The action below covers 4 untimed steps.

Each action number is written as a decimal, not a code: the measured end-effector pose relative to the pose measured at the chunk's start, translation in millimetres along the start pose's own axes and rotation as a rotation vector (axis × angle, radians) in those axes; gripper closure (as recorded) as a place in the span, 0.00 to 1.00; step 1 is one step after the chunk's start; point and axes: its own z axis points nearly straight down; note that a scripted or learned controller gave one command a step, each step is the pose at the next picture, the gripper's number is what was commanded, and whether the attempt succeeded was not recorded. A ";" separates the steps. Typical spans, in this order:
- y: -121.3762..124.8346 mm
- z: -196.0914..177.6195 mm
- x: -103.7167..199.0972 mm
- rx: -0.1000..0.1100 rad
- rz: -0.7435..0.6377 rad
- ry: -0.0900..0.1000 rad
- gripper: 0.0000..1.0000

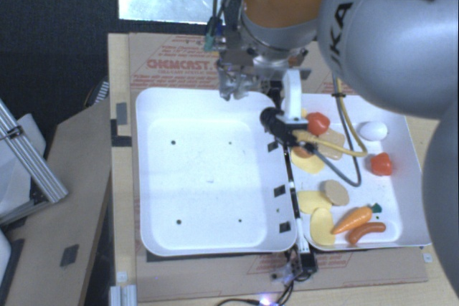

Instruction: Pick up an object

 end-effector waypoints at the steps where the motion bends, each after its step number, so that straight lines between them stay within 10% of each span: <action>1: -33.3 -29.3 44.7 0.000 0.000 0.000 1.00; 3: -89.1 -172.3 47.1 -0.003 0.003 0.001 1.00; 4: -87.4 -179.8 47.1 0.000 -0.001 -0.001 1.00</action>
